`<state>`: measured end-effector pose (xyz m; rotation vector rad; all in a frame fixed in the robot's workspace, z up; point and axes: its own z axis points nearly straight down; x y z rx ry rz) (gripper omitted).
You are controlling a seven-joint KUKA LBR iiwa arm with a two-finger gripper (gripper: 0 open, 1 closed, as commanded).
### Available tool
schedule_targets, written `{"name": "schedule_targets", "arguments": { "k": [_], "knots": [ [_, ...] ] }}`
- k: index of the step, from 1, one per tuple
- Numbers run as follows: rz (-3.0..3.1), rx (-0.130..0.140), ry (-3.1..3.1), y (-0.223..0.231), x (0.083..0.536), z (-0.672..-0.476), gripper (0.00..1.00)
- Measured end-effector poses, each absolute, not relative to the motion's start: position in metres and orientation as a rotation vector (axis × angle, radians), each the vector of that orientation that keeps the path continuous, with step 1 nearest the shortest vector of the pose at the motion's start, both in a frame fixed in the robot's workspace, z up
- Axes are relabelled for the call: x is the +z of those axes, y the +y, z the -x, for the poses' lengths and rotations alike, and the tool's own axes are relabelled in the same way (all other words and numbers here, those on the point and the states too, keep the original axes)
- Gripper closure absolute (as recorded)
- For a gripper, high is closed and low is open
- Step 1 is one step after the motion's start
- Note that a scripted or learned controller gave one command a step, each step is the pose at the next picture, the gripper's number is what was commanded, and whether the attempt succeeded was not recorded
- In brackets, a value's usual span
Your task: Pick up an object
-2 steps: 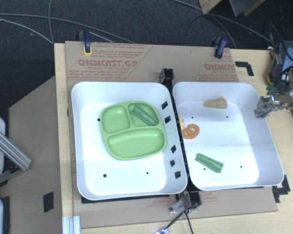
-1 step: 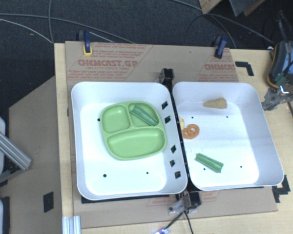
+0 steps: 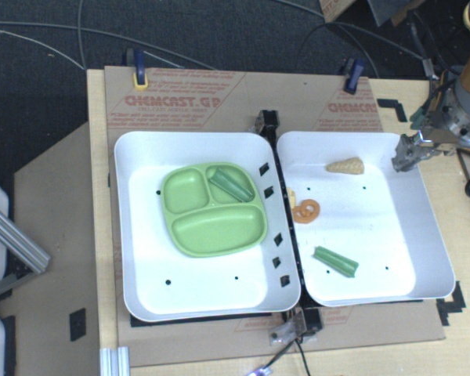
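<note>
Gripper over the right bin's upper right rim, nothing seen between the jaws; whether spread or pressed together, cannot tell. In that bin: cone-shaped pastry just left of the gripper, orange ring, green stick. In the left bin: green divided plate with a green piece.

Pincer low at right edge, arm above
</note>
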<state>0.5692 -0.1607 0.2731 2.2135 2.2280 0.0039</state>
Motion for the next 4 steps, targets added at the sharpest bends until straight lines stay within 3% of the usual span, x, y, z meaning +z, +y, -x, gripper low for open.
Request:
{"name": "schedule_targets", "arguments": {
  "k": [1,3,4],
  "knots": [
    [-2.216,0.002,2.225,-0.115,0.275,-0.580,1.00],
    [-2.217,-0.001,2.231,-0.008,0.237,-0.604,1.00],
    [-2.215,0.004,2.228,0.047,0.228,-0.627,1.00]
  ]
}}
